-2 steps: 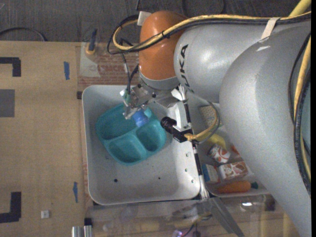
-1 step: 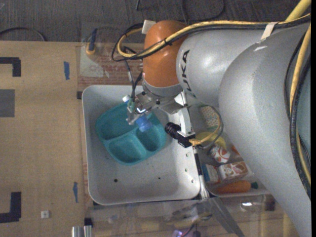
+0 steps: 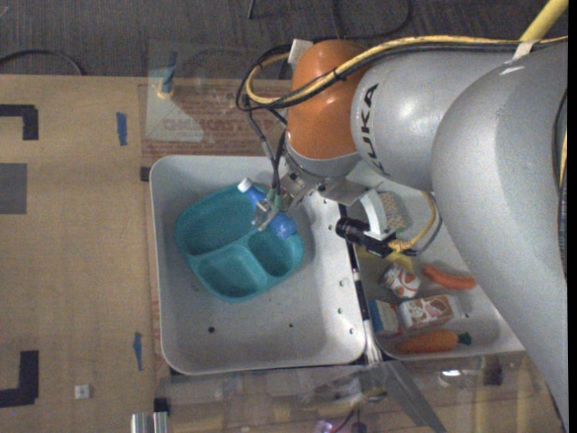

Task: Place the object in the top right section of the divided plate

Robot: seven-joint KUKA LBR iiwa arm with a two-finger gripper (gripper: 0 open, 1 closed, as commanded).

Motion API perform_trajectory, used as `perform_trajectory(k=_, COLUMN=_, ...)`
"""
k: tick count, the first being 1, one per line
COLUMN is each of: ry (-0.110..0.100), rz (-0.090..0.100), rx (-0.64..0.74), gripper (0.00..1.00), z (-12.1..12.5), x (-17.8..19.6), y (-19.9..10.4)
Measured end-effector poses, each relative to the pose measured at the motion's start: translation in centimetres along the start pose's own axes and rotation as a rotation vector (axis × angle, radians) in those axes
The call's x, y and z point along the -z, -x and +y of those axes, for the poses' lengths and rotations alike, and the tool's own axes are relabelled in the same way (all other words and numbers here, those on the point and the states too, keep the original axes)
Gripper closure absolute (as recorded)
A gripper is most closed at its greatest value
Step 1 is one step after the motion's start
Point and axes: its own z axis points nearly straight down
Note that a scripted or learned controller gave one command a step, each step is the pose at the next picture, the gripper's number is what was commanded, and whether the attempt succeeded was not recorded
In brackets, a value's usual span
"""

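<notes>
White bin [image 3: 270, 350]: teal divided plate [image 3: 236, 242]; arm [image 3: 424, 124] lettered "KUKA".

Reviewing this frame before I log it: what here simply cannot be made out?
- Gripper, camera view: small and against the blue object; any grasp is unreadable.
- Divided plate, camera view: its upper right corner lies under the gripper and blue object.
- Right bin, camera view: the arm covers its upper part.
- Cartons, camera view: labels too small to read.
</notes>
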Motion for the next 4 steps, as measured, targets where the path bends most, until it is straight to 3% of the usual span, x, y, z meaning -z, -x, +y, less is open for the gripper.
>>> perform_trajectory(k=1, ry=0.031, rz=-0.017, rx=0.400, gripper=1.00, z=0.9, x=-0.9, y=2.0)
perform_trajectory(k=2, ry=0.005, rz=-0.004, rx=0.670, gripper=1.00, z=3.3, x=7.1, y=-2.9)
perform_trajectory(k=3, ry=0.001, rz=-0.001, rx=0.740, gripper=1.00, z=1.7, x=7.1, y=-3.5)
perform_trajectory(k=4, ry=0.004, rz=-0.003, rx=0.724, gripper=1.00, z=4.4, x=6.7, y=-1.0)
